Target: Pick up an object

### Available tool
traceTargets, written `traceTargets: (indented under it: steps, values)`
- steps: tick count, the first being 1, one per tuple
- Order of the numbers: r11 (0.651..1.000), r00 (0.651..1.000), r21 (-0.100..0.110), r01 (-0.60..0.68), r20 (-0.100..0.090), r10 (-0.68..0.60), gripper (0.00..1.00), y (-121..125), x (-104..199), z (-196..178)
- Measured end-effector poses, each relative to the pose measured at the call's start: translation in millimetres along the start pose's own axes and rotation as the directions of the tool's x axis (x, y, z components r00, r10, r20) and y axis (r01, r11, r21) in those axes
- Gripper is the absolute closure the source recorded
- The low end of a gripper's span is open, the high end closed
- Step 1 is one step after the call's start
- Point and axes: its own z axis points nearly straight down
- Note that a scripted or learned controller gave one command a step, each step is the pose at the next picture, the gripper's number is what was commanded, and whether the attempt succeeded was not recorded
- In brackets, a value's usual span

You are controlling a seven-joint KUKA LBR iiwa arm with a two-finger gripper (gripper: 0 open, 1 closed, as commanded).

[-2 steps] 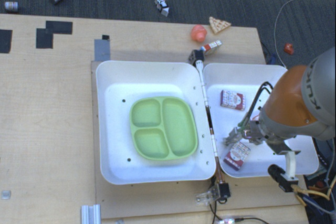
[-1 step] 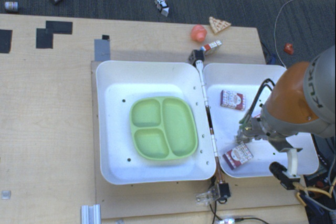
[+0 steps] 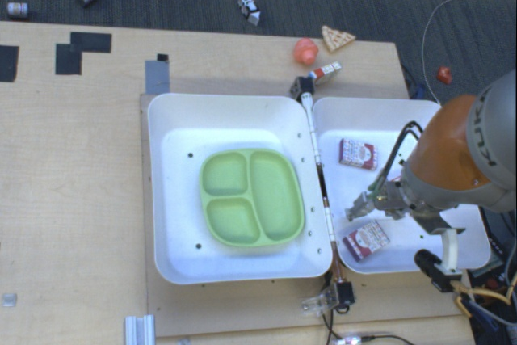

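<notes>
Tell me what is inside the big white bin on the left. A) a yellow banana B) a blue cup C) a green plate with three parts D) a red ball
C: the left shallow white bin holds a light green plastic plate divided into three compartments, lying flat near its middle.

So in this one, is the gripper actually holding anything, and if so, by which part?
It cannot be told. The gripper hangs in the right white bin, just above the lower red-and-white packet, with nothing seen between its fingers.
</notes>
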Motion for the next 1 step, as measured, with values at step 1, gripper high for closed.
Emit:
traceTargets:
  steps: [1]
  values:
    - [1.0,1.0,-0.004,0.002,0.0,-0.002,1.0,1.8,0.5,-10.6]
